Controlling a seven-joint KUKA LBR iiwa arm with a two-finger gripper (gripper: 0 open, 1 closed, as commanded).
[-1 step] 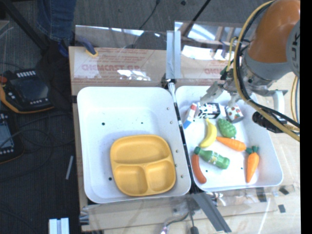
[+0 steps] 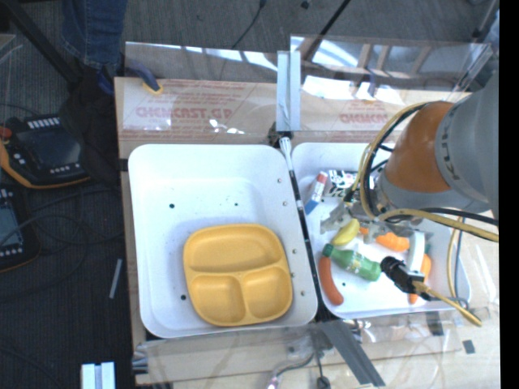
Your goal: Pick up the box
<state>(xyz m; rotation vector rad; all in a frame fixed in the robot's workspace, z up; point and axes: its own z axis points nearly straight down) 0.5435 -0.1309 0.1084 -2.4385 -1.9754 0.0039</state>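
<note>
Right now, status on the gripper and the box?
Arm low over right bin, gripper hidden among the clutter. Box near bin's left wall, not held. Green bottle, banana, sausage crowd the bin.

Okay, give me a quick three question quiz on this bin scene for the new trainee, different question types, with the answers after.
1. True or false: the yellow divided tray lies in the left bin.
2. Multiple choice: in the right bin, the green bottle lies nearest to which item? A) the yellow banana B) a blue mug C) a metal spoon
3. Fill in: the arm reaches in over the ______ bin.

Key: 1 true; 2 A; 3 right.
</note>
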